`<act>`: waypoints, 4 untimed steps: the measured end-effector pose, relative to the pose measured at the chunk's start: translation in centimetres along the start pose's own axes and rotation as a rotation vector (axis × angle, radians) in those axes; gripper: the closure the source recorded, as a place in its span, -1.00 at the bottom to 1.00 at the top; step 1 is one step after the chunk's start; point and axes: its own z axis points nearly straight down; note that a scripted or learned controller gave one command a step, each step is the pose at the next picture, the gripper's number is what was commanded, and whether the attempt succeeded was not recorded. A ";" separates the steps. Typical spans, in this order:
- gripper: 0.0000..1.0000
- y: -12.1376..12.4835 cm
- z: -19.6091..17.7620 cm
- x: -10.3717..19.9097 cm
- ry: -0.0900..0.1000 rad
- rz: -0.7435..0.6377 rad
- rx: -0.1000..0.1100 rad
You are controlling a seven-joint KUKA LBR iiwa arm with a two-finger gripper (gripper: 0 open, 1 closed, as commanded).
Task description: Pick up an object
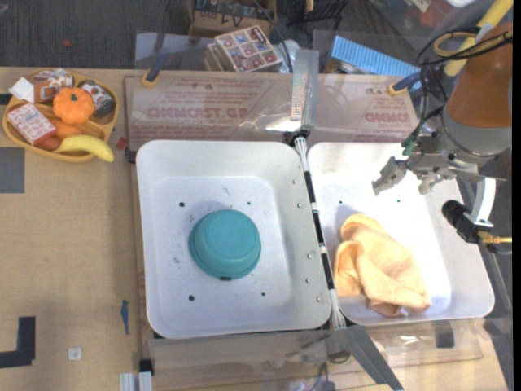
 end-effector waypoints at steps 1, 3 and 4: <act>-1.00 -5.4 11.7 0.2 -0.001 0.062 -0.003; 1.00 -8.9 11.2 -8.5 -0.003 0.017 -0.014; -1.00 -8.9 11.2 -8.4 -0.002 0.017 -0.014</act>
